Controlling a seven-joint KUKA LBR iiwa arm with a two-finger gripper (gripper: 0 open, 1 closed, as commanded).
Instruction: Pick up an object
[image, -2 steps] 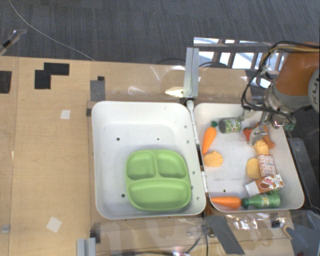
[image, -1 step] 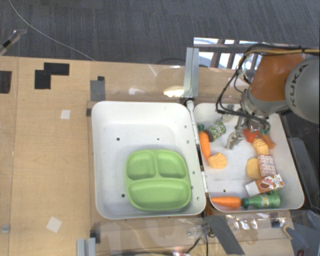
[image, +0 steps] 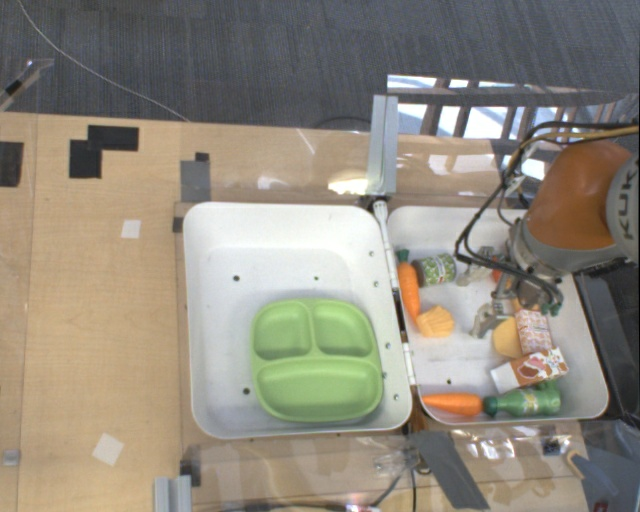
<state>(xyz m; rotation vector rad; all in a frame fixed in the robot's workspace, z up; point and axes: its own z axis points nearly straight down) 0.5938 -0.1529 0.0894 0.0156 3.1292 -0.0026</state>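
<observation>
On the bench sit 2 white bins side by side. Seen from the camera above, the left bin (image: 215, 250) carries a green divided plate (image: 317, 360) with 3 compartments, all bare. The right bin (image: 590, 395) holds the clutter: a carrot (image: 408, 290) lying along its left wall, a small green can (image: 437, 269) just beside that carrot's upper end, a yellow cheese wedge (image: 435, 321) below the can, a second carrot (image: 452, 404) along the near wall, and a green bottle (image: 523, 403) lying end to end with it. A small printed carton (image: 530, 370) rests just above the bottle, with another packet (image: 533, 331) and a yellow rounded piece (image: 507, 338) pressed close together above that.

The grey arm, with its orange band (image: 570, 195), reaches in from the right, and the gripper (image: 492, 317) hangs low in the right bin, near the yellow piece and apart from the cheese wedge. Whether the claw is released or clenched I cannot tell; nothing is visibly between its tips.

The likely target is the yellow piece or the packet beside it. The risk lies in crowding: these 3 items touch, so a descent could land a finger on a neighbour, shove the cluster aside, or pinch an edge that slips on the lift.
</observation>
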